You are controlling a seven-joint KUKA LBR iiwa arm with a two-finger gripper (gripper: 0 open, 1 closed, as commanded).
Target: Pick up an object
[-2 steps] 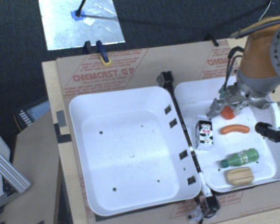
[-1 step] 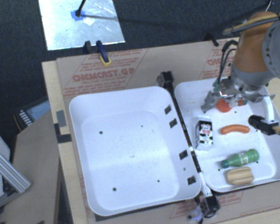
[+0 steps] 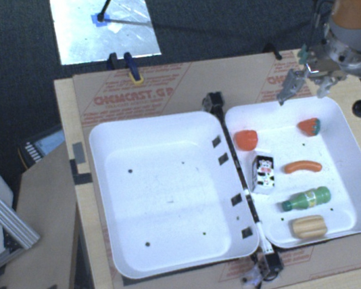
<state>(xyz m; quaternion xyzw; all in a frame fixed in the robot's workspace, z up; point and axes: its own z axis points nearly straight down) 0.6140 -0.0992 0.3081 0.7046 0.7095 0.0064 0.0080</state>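
Gripper (image 3: 303, 88): seen above the far rim of the right bin, near its far right corner; the 2 fingers are spread apart, tips pointing down, and nothing is held between them.
Arm (image 3: 351, 5): an orange band is seen above a grey wrist, entering from the upper right of the view.
Right bin (image 3: 355, 145): white and shallow; 6 objects are carried on its floor.
Strawberry toy (image 3: 309, 127): red with a green end, placed near the far right corner of the right bin, the nearest object to the gripper but not touched by it.
Orange round piece (image 3: 246, 139): placed near the far left corner of the right bin, well apart from the strawberry toy.
Black-and-white carton (image 3: 263, 172): laid against the left wall of the right bin, about midway along it, tilted.
Sausage toy (image 3: 302, 167): orange-red, laid crosswise just right of the carton, at the middle of the bin.
Green bottle (image 3: 306, 199): laid on its side, nearer the front edge, below the sausage toy.
Bread roll toy (image 3: 308, 227): tan, placed by the front rim, just below the bottle.
Left bin (image 3: 115, 185): white, set edge to edge with the right bin.
Bench board (image 3: 177, 82): brown with red print, laid under both bins.
Foil sheet (image 3: 104, 23): shiny, laid on the dark floor beyond the far edge of the board.
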